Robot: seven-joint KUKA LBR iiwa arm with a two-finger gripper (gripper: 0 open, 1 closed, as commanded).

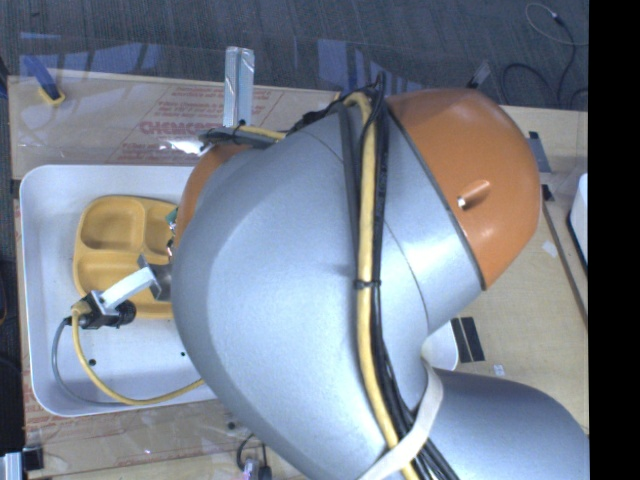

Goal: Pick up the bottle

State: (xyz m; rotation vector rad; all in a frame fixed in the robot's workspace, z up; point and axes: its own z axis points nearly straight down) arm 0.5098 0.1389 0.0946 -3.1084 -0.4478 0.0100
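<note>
– Over the left bin [45, 218], what is that great grey arm [300, 298] doing?

– It hangs low across the bin's right half, orange band [480, 188] toward the upper right. By my reading it is bent over like that because the program has aimed it down at something on the bin floor.

– So where is the bottle?

– I cannot make it out. The arm's body lies across most of the bin. My guess is that the bottle sits under it, near the bin's middle, since that is where the wrist end points.

– Is the gripper open or closed on anything?

– I cannot tell. That end is behind the arm's bulk, so nothing lets me say the bottle is held.

– What can you see plainly?

– A yellow tray [110, 233] with compartments lies flat in the bin's upper left, its right edge running under the arm. Just below it a white bracket [127, 288] with a black end sticks out from beneath the arm. A yellow cable [110, 388] loops from that black end round the bin floor and back under the arm. It looks slack, probably so the wrist can turn freely.

– Does the tray matter?

– Possibly. It lies close to where the arm works, so a grasp could catch its rim instead of the bottle.

– And the bench [100, 118]?

– It has a brown, printed surface beyond the bin, under a clear sheet.
</note>
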